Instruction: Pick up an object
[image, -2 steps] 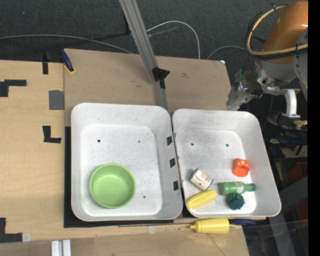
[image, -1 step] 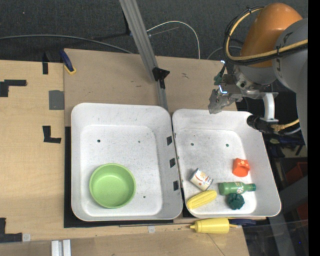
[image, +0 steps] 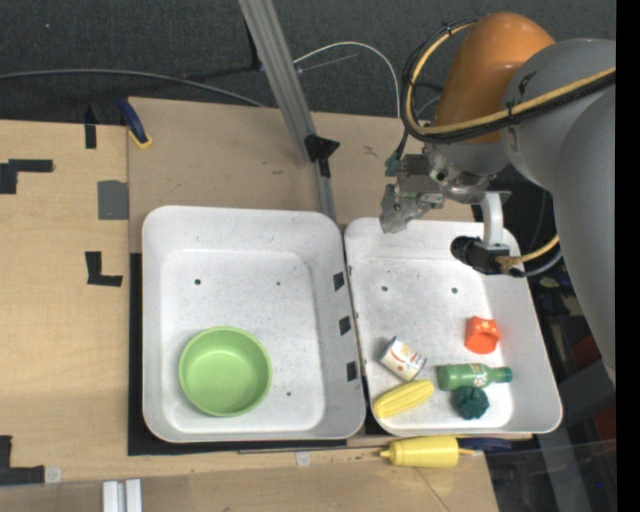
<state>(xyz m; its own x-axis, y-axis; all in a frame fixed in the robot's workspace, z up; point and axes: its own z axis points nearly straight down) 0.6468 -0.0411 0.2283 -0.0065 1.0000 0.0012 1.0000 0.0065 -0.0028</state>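
Note:
My gripper hangs over the far left corner of the right bin, high above its floor, with nothing visible under it. Several small things lie toward the near side of this bin: an orange piece, a small white and tan can on its side, a green bottle lying flat, a dark green round thing and a yellow corn cob. All of them are well short of the gripper, nearer the camera.
A light green bowl sits in the near left of the left bin. A yellow bottle lies on the bench just outside the right bin's near rim. A grey pole slants up behind the bins.

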